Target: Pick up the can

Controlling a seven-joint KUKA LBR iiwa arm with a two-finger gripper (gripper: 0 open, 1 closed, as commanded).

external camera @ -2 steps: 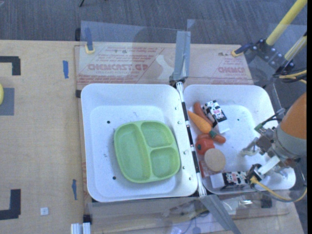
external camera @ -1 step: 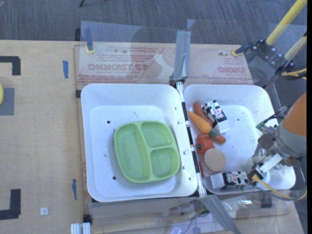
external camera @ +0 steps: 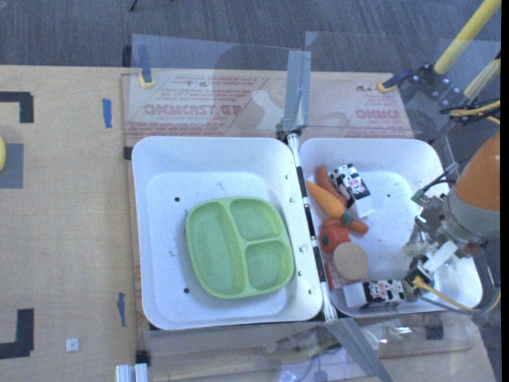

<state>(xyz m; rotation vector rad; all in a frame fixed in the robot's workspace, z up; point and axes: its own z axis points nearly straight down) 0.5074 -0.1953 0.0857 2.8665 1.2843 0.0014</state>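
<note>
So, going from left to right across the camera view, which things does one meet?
The green divided plate in the left bin, then the can in the right bin, then the gripper.
</note>
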